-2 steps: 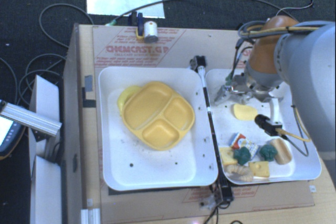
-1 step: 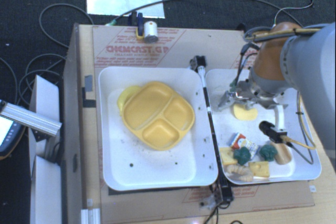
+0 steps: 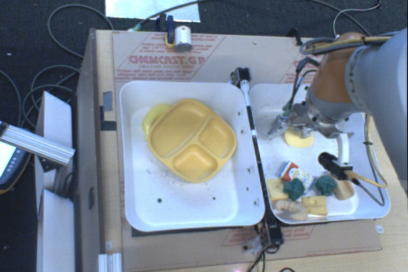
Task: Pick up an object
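Pale yellow disc [image 3: 298, 139] lies in the right bin [image 3: 376, 210], just under the gripper [image 3: 290, 126]; finger state: cannot tell. Two green toys [image 3: 294, 188] sit nearer. One yellow divided tray [image 3: 191, 139] occupies the left bin [image 3: 137, 200].

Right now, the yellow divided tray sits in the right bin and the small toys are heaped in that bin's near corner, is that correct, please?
Not quite: the camera view shows the yellow divided tray in the left bin. The small toys are indeed heaped in the right bin's near corner.
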Controlling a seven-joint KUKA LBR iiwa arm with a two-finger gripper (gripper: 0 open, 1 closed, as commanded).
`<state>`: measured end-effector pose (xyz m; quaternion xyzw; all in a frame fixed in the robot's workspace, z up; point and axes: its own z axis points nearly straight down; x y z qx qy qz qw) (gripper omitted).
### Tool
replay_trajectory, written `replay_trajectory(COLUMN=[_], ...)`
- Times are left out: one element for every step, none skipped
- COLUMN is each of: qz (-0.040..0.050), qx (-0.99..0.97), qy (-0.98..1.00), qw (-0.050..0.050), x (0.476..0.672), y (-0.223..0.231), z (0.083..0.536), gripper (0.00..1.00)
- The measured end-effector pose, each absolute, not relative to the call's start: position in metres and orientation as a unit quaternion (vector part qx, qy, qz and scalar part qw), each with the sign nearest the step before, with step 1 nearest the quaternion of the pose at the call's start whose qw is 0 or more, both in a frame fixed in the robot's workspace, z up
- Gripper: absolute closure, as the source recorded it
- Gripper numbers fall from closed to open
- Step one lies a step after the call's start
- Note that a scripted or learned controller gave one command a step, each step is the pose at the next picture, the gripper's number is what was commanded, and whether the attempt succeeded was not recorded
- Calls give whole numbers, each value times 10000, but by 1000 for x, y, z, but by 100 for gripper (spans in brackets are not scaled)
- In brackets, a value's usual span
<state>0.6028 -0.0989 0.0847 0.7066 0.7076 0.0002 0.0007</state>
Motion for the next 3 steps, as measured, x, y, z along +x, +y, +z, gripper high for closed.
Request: replay_trajectory(qz=[11, 16, 22], qx=[7057, 7049, 7040], qy=[7085, 7093, 7102], qw=[26, 33, 41], x=[604, 605, 606], y=[-99, -99, -100], z=[96, 107, 118], gripper=[100, 100, 100])
